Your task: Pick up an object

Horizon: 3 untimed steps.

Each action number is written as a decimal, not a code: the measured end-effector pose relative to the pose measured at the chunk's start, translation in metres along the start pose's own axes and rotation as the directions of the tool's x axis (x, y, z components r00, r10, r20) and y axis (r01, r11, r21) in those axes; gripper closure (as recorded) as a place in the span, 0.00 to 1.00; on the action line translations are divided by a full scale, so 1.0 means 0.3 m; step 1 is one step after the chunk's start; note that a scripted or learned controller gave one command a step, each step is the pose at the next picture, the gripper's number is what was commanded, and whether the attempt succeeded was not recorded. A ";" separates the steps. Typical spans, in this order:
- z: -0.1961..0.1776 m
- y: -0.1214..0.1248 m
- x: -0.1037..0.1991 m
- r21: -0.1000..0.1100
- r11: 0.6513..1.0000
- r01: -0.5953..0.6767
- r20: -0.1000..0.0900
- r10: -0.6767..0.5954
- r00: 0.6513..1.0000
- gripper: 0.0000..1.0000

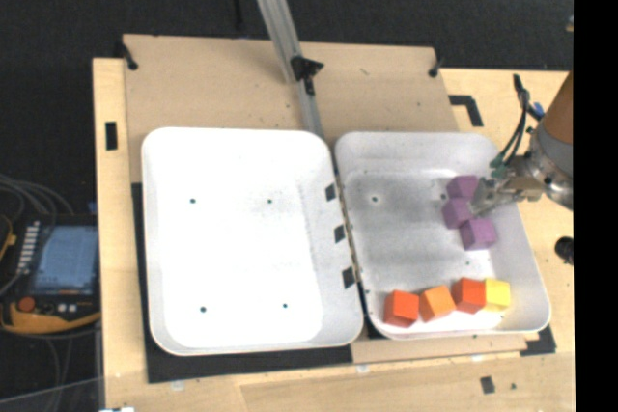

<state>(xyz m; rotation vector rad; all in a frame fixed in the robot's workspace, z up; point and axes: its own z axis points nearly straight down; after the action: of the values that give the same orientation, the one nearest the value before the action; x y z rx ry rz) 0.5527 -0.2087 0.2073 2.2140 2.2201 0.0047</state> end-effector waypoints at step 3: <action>-0.089 0.159 0.480 0.003 1.000 0.005 -0.003 -0.005 1.000 1.00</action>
<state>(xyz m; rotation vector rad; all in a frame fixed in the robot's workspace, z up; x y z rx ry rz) 0.5998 -0.0644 0.2341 2.2120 2.2284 0.0051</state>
